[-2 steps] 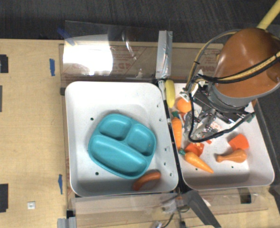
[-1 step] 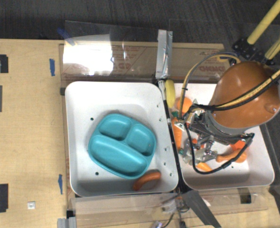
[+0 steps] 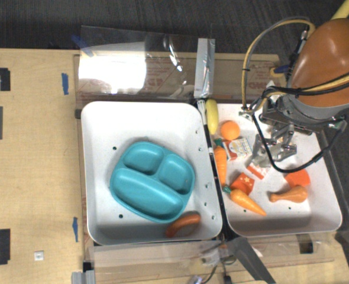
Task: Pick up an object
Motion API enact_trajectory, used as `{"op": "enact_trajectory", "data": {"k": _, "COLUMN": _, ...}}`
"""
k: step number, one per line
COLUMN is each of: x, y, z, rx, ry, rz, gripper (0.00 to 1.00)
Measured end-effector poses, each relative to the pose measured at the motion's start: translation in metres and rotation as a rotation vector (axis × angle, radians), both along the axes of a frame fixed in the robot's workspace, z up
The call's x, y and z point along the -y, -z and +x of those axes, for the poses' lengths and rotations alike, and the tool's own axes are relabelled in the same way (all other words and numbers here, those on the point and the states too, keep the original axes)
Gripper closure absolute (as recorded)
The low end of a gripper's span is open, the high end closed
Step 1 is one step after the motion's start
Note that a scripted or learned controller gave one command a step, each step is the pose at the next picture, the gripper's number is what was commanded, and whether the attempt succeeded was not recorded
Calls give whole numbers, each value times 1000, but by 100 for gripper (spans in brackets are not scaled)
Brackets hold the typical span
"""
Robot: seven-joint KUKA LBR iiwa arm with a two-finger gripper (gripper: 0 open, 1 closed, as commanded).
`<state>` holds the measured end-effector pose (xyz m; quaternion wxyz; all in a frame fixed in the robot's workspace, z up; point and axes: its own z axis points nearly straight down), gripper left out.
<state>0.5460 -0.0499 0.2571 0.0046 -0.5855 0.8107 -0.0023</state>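
The wooden table [image 3: 26, 176] carries two white bins side by side. The left bin [image 3: 97, 129] holds a teal divided plate [image 3: 152, 180] lying flat near its middle, and a brown sausage [image 3: 183, 223] rests against the near wall just below the plate.

Along the rim between the bins stands a yellow banana [image 3: 212, 116], with a long carrot [image 3: 221, 164] just below it inside the right bin [image 3: 319, 212]. Near them lie an orange ball [image 3: 229, 129], a small white and red packet [image 3: 241, 147], a red block [image 3: 242, 183] and a second carrot [image 3: 247, 202] pointing toward the near right. Further right lie a tan drumstick [image 3: 288, 194] and, touching its upper side, an orange piece [image 3: 298, 177].

The pincer [image 3: 273, 148] hangs over the middle of the right bin, just beside the packet, under the grey arm [image 3: 325, 58] with its orange band. Cables cross in front of it, so I cannot tell whether it is wide or narrow, and nothing is seen gripped in it.
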Motion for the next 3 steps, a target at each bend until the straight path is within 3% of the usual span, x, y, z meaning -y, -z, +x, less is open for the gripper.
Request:
{"op": "enact_trajectory", "data": {"k": 1, "x": 15, "y": 72, "z": -66, "rx": -10, "ry": -469, "rz": -1, "gripper": 100}}
{"op": "enact_trajectory", "data": {"k": 2, "x": 15, "y": 71, "z": -66, "rx": -7, "ry": -469, "rz": -2, "gripper": 0}}
{"op": "enact_trajectory", "data": {"k": 3, "x": 68, "y": 155, "z": 1, "rx": -11, "ry": -499, "rz": 2, "gripper": 0}}
